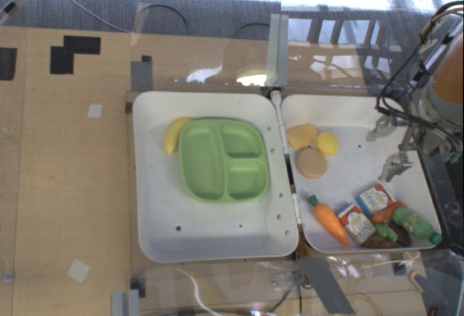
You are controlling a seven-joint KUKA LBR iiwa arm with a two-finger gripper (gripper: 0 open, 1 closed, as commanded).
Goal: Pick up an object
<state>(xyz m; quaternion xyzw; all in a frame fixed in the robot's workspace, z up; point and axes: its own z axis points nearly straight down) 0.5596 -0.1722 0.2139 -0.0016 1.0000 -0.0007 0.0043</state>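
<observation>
Overhead, hand [388, 149] open, nothing held.

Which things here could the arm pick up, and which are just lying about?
Could be picked up:
- toy carrot
- two small cartons
- green bottle
- yellow lemon
- tan round piece
- orange-yellow piece
- banana
- green divided plate
The hand hangs over the right bin.

Just lying about:
- left bin
- black markers
- cables

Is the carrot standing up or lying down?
Lying down. The carrot rests flat on the floor of the right bin, its green top toward the divider and its tip pointing at the near rim.
</observation>
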